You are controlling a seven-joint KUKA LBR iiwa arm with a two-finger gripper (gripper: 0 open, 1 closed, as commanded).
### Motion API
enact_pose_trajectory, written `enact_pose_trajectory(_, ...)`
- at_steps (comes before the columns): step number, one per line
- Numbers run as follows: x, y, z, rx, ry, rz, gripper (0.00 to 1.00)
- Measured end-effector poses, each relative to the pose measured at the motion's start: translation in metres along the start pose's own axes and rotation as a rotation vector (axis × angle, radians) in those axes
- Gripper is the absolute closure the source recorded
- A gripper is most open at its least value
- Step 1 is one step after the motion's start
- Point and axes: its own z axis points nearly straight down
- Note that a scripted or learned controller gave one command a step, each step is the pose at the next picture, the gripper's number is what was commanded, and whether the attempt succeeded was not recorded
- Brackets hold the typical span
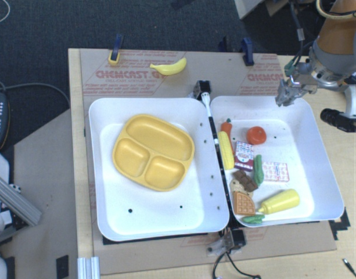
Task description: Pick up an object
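The grey metal pincer hangs over the right white bin's far edge; I cannot tell its state. The round red toy tomato lies nearer and left.

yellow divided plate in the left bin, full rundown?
The yellow divided plate looks like matte plastic: a rounded rectangle with three compartments, one long and two smaller, all bare. It lies flat and right side up, turned at a slant, near the middle of the left bin, resting on the floor, apart from the walls.

Cardboard-topped bench, two white bins side by side, banana
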Motion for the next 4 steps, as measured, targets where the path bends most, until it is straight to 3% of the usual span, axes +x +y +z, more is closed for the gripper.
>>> enact_pose_trajectory(1, 0.0, 0.001, -0.018, 0.001, 0.001, -0.001, 1.0)
enact_pose_trajectory(3, 0.103, -0.03, -0.03, 0.009, 0.004, -0.005, 1.0)
enact_pose_trajectory(4, 0.148, -0.033, -0.006, 0.011, 0.004, -0.005, 1.0)
